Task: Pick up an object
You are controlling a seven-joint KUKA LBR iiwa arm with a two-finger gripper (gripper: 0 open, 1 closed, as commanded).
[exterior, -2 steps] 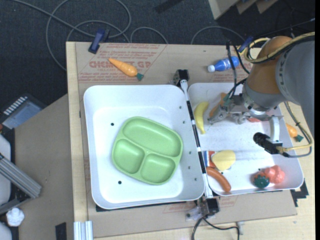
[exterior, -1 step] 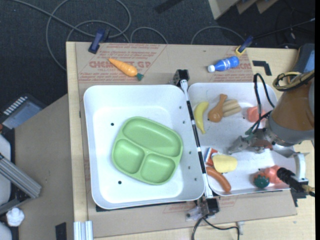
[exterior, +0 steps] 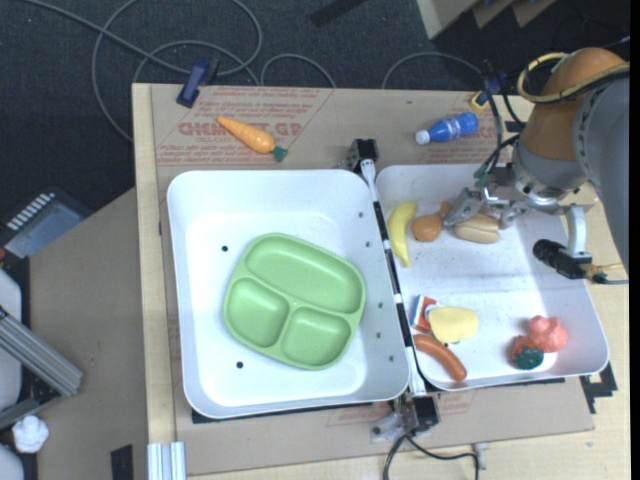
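dark carpet (exterior: 80, 118) under cardboard-topped bench (exterior: 300, 118)

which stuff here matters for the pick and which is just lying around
For the pick:
gripper
bun
brown ball
banana
yellow piece
sausage
pink toy
right bin

Lying about:
green tray
left bin
carrot
blue bottle

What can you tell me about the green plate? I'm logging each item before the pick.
The green plate is a light green tray that looks like plastic, with rounded corners and three sunken sections: one long one along its far side and two smaller ones nearer the camera. It lies flat, turned at a slant, in the middle of the left bin. Nothing lies in it, and the tool is over the right bin.
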